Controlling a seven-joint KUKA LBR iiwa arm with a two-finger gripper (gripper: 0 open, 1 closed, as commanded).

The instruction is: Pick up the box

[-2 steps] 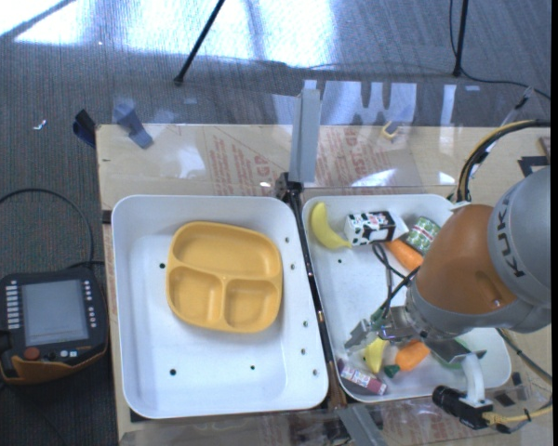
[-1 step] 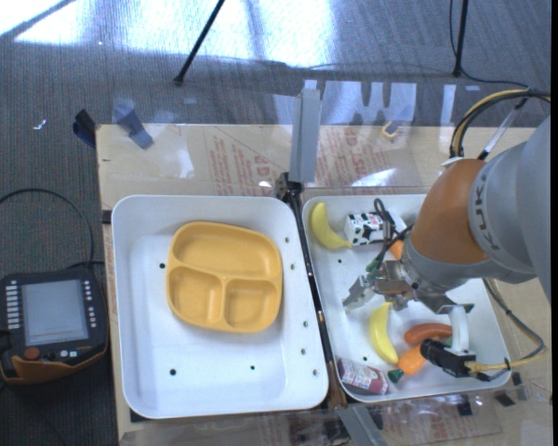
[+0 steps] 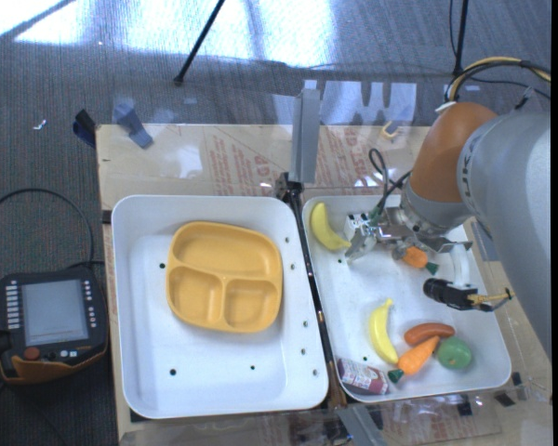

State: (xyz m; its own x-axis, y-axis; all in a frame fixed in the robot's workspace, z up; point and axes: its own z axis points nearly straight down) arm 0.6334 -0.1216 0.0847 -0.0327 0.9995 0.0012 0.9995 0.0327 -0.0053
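In the camera view the gripper (image 3: 361, 240) hangs low in the far part of the right bin (image 3: 498, 337). Nothing shows in its grasp, and from this angle I cannot tell whether it is open or closed. Just beside it, on the side away from the arm, lies a banana (image 3: 326, 228), and on the arm's side a small carrot (image 3: 414, 256) lies close under the wrist.

The box (image 3: 363, 376), a small red-and-white pack lying flat, sits well apart from the gripper, at the near edge of the same bin. A second banana (image 3: 381, 331) lies between the gripper and the box. Nearer the box, toward the arm's side, a larger carrot (image 3: 417, 356) nearly touches the pack. A reddish sausage (image 3: 429, 331) and a green fruit (image 3: 454, 353) lie beyond that carrot. Further from the gripper, past the first banana, the left bin (image 3: 139, 342) holds a yellow divided plate (image 3: 225, 275).

I judge the task to be at the approach step, with the box not yet reached. The next move calls for travel toward the near edge, passing over the second banana, then a descent square onto the pack. It must stay clear of the bin wall on one side and the larger carrot on the other.
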